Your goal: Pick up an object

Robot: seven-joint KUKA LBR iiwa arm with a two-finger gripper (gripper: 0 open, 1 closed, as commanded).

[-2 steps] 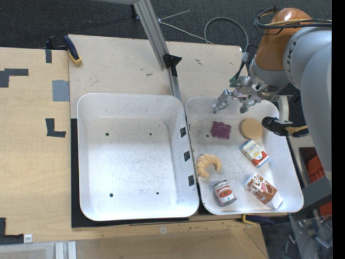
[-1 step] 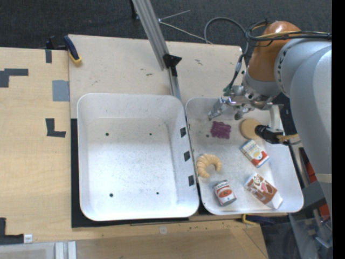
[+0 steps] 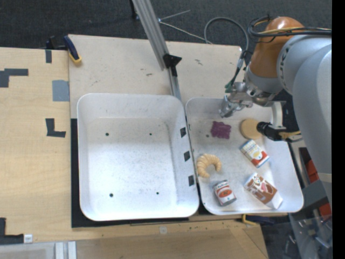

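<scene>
Pale wooden bench, dark carpeted floor, grey metal pole

We note the large grey KUKA arm entering from the right of the camera view, its orange band sitting just above the wrist and black cables looping over it. The wrist angles down and to the left, carrying the small metallic two-finger gripper low at its end. We see nothing between the fingertips, which point downward and slightly left.

Single fixed camera above bench, slanted downward, both bins framed.
</scene>
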